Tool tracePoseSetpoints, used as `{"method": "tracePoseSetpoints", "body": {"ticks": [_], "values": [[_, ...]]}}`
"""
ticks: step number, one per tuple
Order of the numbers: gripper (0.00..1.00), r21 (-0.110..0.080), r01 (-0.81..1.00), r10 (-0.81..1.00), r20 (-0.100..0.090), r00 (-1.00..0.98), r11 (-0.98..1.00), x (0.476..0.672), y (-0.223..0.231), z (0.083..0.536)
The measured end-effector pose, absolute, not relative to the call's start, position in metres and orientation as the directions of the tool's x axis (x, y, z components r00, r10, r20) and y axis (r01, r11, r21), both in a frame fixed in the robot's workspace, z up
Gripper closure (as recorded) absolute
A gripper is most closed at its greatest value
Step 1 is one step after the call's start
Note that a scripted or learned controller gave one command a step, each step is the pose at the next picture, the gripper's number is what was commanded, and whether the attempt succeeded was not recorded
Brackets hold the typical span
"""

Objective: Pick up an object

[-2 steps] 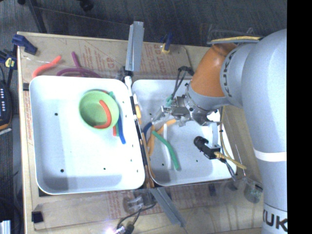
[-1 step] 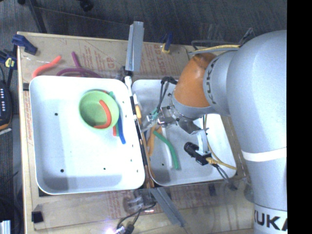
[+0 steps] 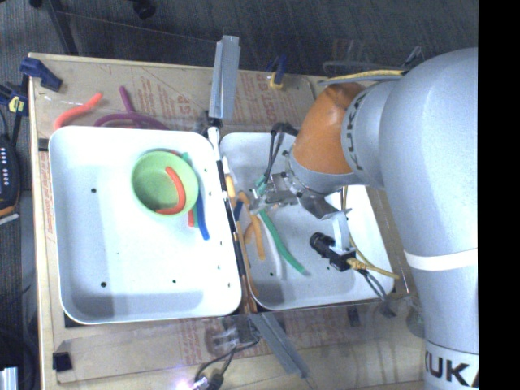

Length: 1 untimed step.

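Observation:
In the left bin (image 3: 106, 242) a light green bowl (image 3: 161, 179) holds a red curved piece (image 3: 175, 192). A blue stick (image 3: 201, 220) lies against the bowl's right side. A long green stick (image 3: 282, 248) and an orange stick (image 3: 257, 239) rest on the floor of the right bin (image 3: 325, 295). My gripper (image 3: 262, 199) is low in that bin's left half, just above the upper ends of these two sticks. The wrist and arm hide the bin's upper right part. Nothing shows as held.
An orange strip (image 3: 77, 110) and a purple loop (image 3: 130, 121) lie on the bench behind the left bin. A grey metal bar (image 3: 223, 75) stands at the back between the bins. A black connector (image 3: 327, 248) with a yellow cable hangs off the wrist over the right bin.

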State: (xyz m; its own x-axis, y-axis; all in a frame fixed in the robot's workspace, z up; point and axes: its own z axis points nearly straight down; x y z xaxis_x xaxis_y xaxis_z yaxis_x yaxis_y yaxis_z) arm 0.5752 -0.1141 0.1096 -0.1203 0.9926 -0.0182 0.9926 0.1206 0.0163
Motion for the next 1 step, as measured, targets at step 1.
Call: {"method": "tracePoseSetpoints", "body": {"ticks": [1], "values": [[1.00, 0.000, 0.908, 0.908, -0.001, -0.419, 0.419, 0.5965, -0.0845, 0.1924]]}}
